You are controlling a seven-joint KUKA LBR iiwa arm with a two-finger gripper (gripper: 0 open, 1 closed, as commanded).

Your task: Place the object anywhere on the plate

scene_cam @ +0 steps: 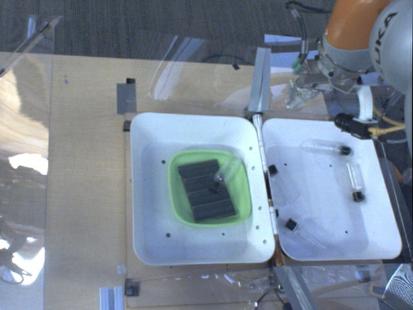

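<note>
The pale wooden bench (77, 192) takes up most of the view, with a sheet of clear plastic (26, 108) standing at its left side and catching reflections. The grey arm (393, 24), with its orange band, enters at the upper right and hangs over the bench's far edge, behind the right bin.

Two shallow white bins sit side by side, touching along their inner walls. The left bin (148, 237) holds a square green plate (177, 205), which rests near the middle of the bin floor. On the plate lies a dark grey ridged block (206, 196), set at a slight angle and covering most of the plate's base. The right bin (381, 237) holds several loose tubes. A grey metal bracket (260, 82) stands on the bench just behind the seam between the bins.

The gripper (302, 95) is above the bench behind the right bin's far left corner, well apart from the plate. It is small and pale against the clutter there, and whether it is open or closed cannot be told.

The task's thing, a clear tube with a black cap (221, 175), lies on the plate, resting on the block's upper right part. In the right bin, one clear tube (326, 147) lies near the far wall, a second tube (354, 176) lies lengthwise near the right side, and a third tube (308, 236) lies near the front.
</note>
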